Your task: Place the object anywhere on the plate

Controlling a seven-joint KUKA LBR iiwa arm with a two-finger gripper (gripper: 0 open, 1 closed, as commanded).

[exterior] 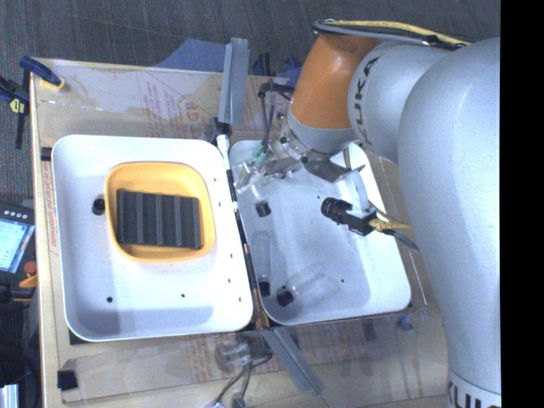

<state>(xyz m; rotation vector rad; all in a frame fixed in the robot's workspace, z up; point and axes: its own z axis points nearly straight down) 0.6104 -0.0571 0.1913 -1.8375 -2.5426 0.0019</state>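
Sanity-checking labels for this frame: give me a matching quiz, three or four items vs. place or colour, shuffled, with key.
Items:
1. plate
2. dark ridged block
3. gripper
4. clear bottle

Descriptions:
A. lying near the right bin's front edge
B. yellow, in the left bin
C. over the right bin's back left corner
D. resting on the plate

Pairs: 1-B, 2-D, 3-C, 4-A

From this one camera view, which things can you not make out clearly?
- Gripper: its fingers blur against the right bin's white floor, so open or shut is unclear, and so is whether it holds anything.
- Clear object in the right bin: transparent and faint; its shape is uncertain.
- Right bin's far right corner: covered by the arm.
- Yellow plate in the left bin: its middle is under a dark ribbed piece.
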